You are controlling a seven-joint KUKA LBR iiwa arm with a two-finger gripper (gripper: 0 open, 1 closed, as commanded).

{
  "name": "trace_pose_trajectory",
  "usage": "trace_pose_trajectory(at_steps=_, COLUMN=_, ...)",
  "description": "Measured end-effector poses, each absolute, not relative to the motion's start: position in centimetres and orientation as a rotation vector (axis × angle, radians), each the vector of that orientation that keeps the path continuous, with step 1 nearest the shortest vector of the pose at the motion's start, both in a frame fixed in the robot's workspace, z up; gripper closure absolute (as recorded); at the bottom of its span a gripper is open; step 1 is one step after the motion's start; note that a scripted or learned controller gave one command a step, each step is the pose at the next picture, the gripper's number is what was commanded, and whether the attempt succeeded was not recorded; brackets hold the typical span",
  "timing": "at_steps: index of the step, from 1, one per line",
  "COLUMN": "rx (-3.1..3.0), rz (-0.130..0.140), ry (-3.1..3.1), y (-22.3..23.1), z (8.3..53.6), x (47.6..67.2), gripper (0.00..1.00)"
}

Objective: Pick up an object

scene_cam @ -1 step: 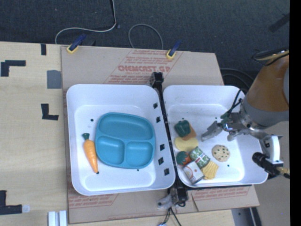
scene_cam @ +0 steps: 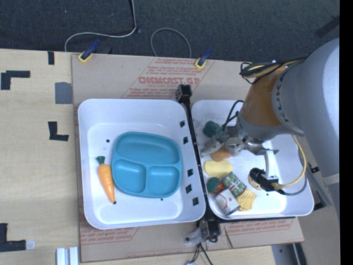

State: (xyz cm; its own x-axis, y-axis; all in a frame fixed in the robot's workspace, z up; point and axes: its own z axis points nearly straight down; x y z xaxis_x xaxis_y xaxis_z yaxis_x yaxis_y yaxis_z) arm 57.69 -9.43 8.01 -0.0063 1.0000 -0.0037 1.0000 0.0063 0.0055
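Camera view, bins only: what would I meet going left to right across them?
Carrot → blue divided plate → yellow block → pale yellow piece. The teal thing and the green and red carton overlap the yellow block sideways, so they are left out.

The grey arm (scene_cam: 322,87) reaches in from the right, its orange-banded wrist (scene_cam: 259,104) tilting the gripper (scene_cam: 222,144) down.

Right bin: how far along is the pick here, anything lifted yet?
Done: nothing visibly lifted; the yellow block, green packet and teal piece lie in the right bin. In hand: the gripper sits low over an orange-tan piece; a grasp cannot be seen. Left: secure something and lift it.
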Motion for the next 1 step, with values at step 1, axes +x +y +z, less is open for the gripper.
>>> trace_pose_trajectory(at_steps=1, rx=2.215, rz=0.004, ry=2.218, y=-9.75, z=9.69, x=57.60, gripper=1.00)
